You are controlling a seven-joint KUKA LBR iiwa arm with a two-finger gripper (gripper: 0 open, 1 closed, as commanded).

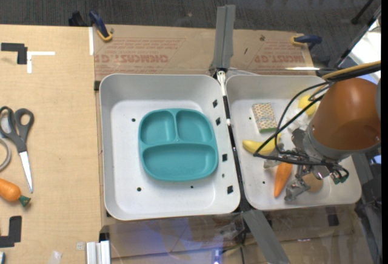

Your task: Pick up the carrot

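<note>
An orange carrot lies in the right white bin, near its front wall, pointing down towards the front. My gripper hangs low in that bin just right of the carrot, close beside it. The arm's orange band and dark cables cover the wrist, and the carrot does not sit visibly inside the gripper. A second carrot lies on the wooden bench at the far left edge.
A yellow banana lies just above the carrot, and a speckled pale block sits behind it. A small tan object rests under the gripper. The left bin holds a teal divided plate. Scissors lie on the bench.
</note>
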